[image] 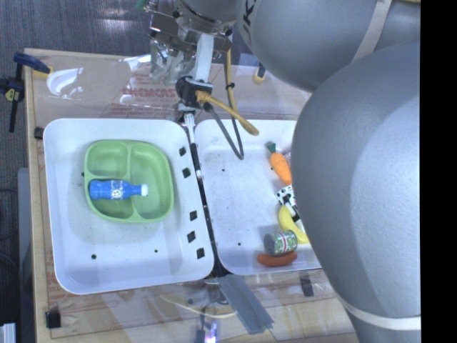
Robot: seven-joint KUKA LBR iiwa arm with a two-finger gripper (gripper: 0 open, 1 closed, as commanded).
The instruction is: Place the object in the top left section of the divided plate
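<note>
One grey arm [357, 163] looms large and cuts off the right bin's [235, 213] far side. That makes two white bins with the left bin [107, 256]. The left one holds one green divided plate [163, 184], with one blue bottle [114, 189] lying flat in its near section, just below the top left one. The right bin has one banana [289, 224], carrot [280, 166], red sausage [277, 259] and can [280, 243]. A black-and-white piece [285, 195] is half hidden. The gripper [166, 66] is beyond the bins and blurred; open or closed, can't tell.

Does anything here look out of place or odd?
The blue bottle lies on its side across the green divided plate, below the top left section, seemingly resting over a divider rather than inside one section.
</note>
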